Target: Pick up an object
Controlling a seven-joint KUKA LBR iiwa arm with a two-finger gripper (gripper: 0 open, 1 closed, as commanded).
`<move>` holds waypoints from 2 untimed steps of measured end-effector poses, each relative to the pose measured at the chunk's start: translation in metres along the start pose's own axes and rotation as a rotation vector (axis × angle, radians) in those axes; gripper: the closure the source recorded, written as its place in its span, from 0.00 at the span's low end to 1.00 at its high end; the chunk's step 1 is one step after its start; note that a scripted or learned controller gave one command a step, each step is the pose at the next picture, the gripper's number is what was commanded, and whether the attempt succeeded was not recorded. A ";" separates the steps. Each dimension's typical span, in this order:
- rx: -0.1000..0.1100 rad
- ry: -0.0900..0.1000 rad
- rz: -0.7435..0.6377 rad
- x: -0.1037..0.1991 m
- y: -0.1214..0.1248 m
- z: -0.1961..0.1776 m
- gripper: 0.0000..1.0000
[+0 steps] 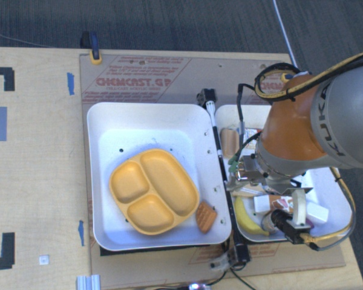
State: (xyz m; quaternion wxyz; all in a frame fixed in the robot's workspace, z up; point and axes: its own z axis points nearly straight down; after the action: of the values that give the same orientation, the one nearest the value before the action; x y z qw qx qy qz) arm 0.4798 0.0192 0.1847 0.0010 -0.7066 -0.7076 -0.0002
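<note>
Camera view: banana (245,218) lies just left of the tool (267,193).

Red print runs across the brown board (139,80) under the bins: I read "CHEMCAST GP" in large outlined capitals. Smaller red lines sit above and below that word, too fine for me to make out. More red print shows on the same board's lower edge near the bottom of the bins, also too small to read.

On my own arm (345,122), dark capitals run along the grey casing at the right edge; I can make out "KU", and the rest of the word is cut off by the curve of the casing.

The blue tape marks and black corner marks on the bench carry no lettering.
</note>
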 end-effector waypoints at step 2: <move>-0.003 -0.002 0.001 -0.035 0.094 -0.093 1.00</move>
State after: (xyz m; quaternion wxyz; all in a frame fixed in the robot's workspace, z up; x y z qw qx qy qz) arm 0.5737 -0.0160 0.2778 -0.0009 -0.7070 -0.7072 -0.0006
